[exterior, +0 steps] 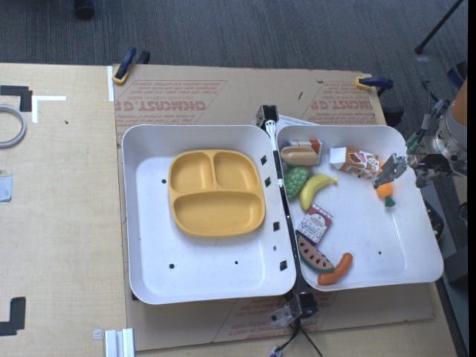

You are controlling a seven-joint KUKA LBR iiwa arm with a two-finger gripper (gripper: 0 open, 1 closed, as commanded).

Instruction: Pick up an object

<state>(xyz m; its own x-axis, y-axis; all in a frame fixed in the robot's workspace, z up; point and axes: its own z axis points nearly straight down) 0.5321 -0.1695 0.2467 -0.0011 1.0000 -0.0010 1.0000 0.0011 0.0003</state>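
You see the left bin (141, 222) holding a yellow divided plate (216, 193), while the right bin (405, 255) holds a hot dog (300, 155), green grapes (296, 179), banana (315, 188), watermelon slice (314, 253), sausage (335, 269) and an orange carrot (384, 192) just below the pincer (392, 169), whose grip you cannot tell, on cardboard (171, 99) reading mirrored "CHEMCAST GP".

A pale wooden bench (59, 222) carries a brown cardboard sheet (245, 99), held by blue-and-yellow clamps (125, 64) at its far corners. Two shallow white bins, the left bin (149, 274) and the right bin (413, 262), sit side by side on the cardboard.
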